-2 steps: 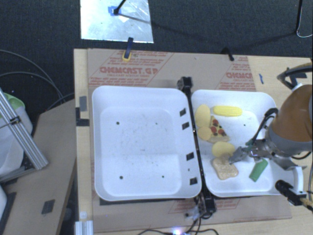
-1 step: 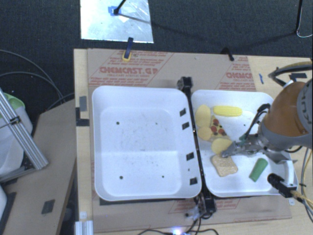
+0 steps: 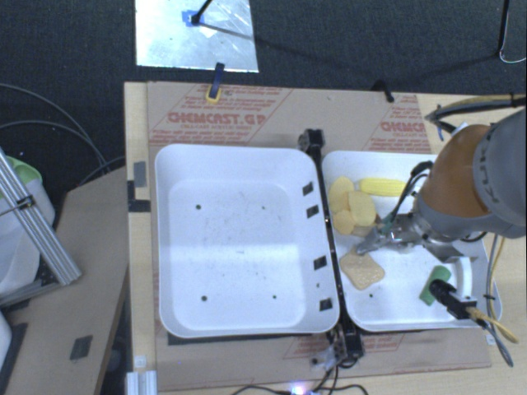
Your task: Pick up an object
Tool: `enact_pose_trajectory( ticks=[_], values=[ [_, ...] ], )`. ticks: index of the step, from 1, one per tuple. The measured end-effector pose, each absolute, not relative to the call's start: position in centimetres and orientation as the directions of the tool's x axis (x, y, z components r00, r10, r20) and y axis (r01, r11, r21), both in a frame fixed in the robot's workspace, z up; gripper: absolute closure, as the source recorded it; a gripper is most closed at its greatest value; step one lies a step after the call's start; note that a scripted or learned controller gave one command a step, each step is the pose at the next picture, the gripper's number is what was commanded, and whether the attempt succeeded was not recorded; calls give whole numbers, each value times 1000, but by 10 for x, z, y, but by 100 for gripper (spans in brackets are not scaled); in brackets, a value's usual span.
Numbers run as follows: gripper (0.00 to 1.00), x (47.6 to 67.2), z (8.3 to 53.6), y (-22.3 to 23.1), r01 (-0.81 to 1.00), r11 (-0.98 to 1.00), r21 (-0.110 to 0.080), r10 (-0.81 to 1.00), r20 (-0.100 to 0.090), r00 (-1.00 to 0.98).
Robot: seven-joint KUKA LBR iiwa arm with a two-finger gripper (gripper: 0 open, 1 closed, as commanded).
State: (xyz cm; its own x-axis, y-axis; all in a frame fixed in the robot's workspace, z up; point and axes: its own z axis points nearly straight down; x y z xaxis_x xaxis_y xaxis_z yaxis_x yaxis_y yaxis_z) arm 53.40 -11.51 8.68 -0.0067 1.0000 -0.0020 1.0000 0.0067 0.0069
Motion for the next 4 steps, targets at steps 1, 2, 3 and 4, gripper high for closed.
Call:
enact_pose_trajectory(
  ticks=[1,2,3,4],
  values=[
    [0,499,87,-99,1000,-1,9,1000,-2,1],
    [0,488,190,-25,1000,13,10,1000,3,-13],
    [0,506,114,-134,1000,-7,-2,1000,-4,7],
    [100,508,128,-127,1000,4,3,1000,0,-4]
  ],
)
